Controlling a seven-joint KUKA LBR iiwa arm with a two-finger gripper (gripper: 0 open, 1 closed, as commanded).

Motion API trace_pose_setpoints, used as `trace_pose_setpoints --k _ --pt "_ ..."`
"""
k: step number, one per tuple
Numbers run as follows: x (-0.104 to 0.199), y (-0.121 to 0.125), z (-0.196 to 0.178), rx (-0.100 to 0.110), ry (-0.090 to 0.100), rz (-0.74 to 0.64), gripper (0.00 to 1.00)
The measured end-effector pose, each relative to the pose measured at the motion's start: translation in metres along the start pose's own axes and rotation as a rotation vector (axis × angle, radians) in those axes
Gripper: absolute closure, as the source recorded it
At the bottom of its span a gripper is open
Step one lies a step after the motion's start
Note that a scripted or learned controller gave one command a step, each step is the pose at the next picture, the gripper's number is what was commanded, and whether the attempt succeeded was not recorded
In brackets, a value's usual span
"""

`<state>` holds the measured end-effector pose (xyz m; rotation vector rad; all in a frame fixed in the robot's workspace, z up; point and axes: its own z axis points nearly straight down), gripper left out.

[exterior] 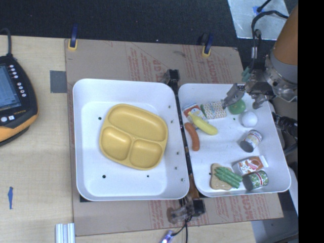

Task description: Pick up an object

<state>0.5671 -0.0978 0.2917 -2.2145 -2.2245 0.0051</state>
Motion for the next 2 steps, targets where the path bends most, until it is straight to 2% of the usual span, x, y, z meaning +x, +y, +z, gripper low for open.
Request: trace_pose_setpoints --k 1,2 --pt "-0.026 0.047 0.083 0.003 -0.002 0.0 0.0" --pt "-0.065 -0.005 0.177 0.003 0.0 -0.001 0.0"
